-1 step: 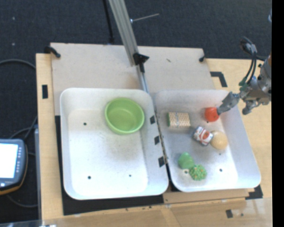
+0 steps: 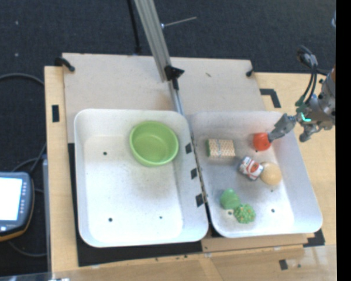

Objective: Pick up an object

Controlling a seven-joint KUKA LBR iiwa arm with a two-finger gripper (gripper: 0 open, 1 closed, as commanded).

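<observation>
My gripper (image 2: 290, 134) hangs over the right bin's (image 2: 298, 215) far right rim, open, with nothing between its fingers. Its left finger (image 2: 279, 129) slants down toward a small red object (image 2: 260, 141) and its tip is right beside it. Further in the right bin lie a tan block with a green edge (image 2: 221, 148), a crumpled red and white can (image 2: 251, 168), a pale yellow ball (image 2: 271, 174), a green lump (image 2: 229, 199) and a green broccoli-like piece (image 2: 244, 213).
A green bowl (image 2: 154, 143) stands at the back of the left bin (image 2: 105, 215). A metal pole (image 2: 155, 37) rises from the bench behind the bins. A tablet (image 2: 6, 204) sits off the bench at the left.
</observation>
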